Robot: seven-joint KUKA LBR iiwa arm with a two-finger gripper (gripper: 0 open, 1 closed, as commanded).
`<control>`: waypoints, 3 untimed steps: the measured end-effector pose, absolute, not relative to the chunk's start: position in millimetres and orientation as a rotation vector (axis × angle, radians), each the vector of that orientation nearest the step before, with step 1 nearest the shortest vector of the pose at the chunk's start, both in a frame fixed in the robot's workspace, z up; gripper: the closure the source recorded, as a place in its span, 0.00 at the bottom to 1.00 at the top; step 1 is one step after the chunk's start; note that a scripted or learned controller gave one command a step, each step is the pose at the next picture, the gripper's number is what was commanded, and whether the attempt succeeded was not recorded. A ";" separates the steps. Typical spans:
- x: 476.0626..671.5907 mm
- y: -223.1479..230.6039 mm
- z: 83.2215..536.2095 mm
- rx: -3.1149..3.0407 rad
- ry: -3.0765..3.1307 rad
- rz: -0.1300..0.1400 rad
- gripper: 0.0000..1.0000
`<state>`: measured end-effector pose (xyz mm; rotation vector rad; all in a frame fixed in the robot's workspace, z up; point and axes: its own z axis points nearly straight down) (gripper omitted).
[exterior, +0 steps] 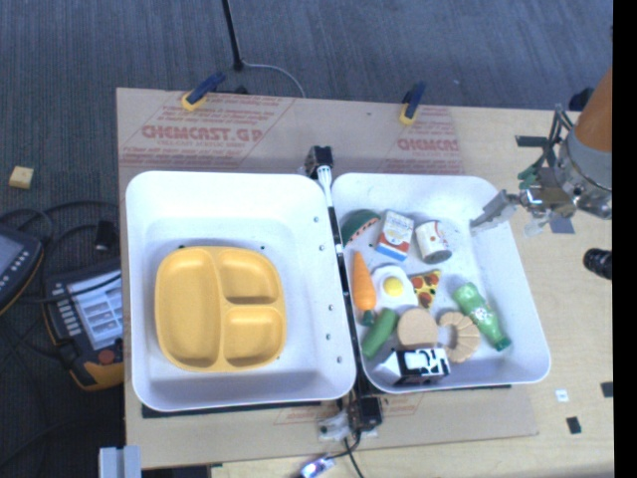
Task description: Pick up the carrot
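Observation:
The carrot [364, 285] is orange and short. It lies lengthwise against the left wall of the right bin [518, 267], with a green vegetable [378, 333] just below it and a fried egg toy [394, 287] to its right. My gripper [524, 217] hangs over the right bin's upper right rim, well to the right of the carrot and apart from it. Its fingers stand spread open with nothing between them.
The right bin also holds a small carton [396, 229], a white can [432, 239], a green bottle [483, 317], a bread slice [418, 325] and a black box [422, 363]. A yellow divided plate [221, 305] sits in the left bin [149, 207].

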<state>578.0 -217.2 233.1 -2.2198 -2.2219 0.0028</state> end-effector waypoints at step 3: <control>566.6 -161.9 88.6 -2.531 -1.864 -0.009 0.00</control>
